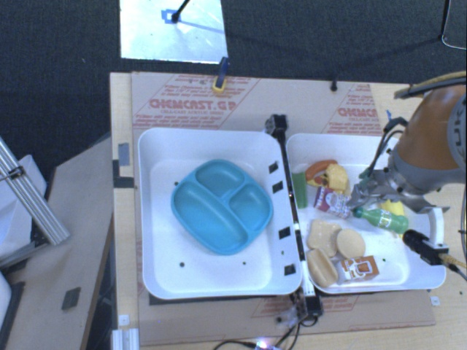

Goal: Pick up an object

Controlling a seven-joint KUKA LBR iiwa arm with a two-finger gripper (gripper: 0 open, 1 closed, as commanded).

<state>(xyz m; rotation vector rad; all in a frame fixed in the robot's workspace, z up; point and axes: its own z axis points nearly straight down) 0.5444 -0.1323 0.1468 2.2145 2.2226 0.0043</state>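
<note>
Presently, gripper [363, 195], finger state cannot be told, low in right bin [419, 277] over packet [333, 202] beside green bottle [381, 219]; advice: centre on one item, close only once clear of neighbours.

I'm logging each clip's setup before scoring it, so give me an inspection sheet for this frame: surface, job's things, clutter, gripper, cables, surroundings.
Surface: bench bearing two white bins, left bin and right bin.
Job's things: in the right bin, green bottle, hot dog, bread rolls, small carton.
Clutter: blue divided plate in the left bin.
Gripper: gripper low over the right bin's items beside the green bottle; grasp not discernible.
Cables: black cable upper right; wires at the bench's front edge.
Surroundings: dark floor, shiny panel behind the bench.
</note>
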